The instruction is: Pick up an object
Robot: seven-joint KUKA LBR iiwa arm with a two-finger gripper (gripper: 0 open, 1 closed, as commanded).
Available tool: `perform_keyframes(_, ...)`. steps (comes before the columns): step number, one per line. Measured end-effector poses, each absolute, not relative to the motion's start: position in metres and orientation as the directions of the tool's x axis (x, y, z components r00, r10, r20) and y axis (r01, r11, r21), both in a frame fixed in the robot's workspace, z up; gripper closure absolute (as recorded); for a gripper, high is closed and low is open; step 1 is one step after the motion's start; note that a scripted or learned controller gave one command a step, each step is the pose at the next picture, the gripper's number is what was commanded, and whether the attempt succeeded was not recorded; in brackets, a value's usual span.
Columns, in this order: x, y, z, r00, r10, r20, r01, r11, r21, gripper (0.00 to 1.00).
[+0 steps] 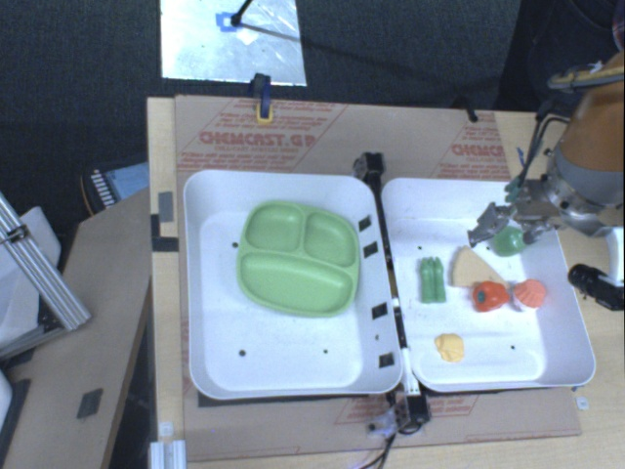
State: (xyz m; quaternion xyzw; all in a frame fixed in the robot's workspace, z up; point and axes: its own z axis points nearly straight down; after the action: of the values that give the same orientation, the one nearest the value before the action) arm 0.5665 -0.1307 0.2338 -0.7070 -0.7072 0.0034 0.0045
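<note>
Where gripper (pixel 500 225) hovers | green object (pixel 508 242) just beside fingers

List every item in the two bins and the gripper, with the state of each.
green divided plate: flat in left bin
green block: lying in right bin
cheese wedge: lying flat
red item: beside orange item
yellow item: apart, near front
green round item: at the gripper; grasp unclear

Two bins are sitting side by side on the bench (pixel 161 262). The left bin (pixel 210 360) is holding a divided plate (pixel 298 258) at its centre. In the right bin (pixel 557 360), several small items are lying: one (pixel 432 279) left of centre, two (pixel 489 295) (pixel 528 293) to its right, one (pixel 449 347) lower in the frame.
</note>
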Motion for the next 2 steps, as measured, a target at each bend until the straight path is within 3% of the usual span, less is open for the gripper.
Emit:
perform_keyframes(1, 0.569, -0.13, 0.24, -0.003, 1.0, -0.001, 1.0, 0.003, 0.001, 0.0)
perform_keyframes(2, 0.567, -0.12, 0.19, -0.002, 1.0, 0.001, 1.0, 0.002, -0.003, 0.0)
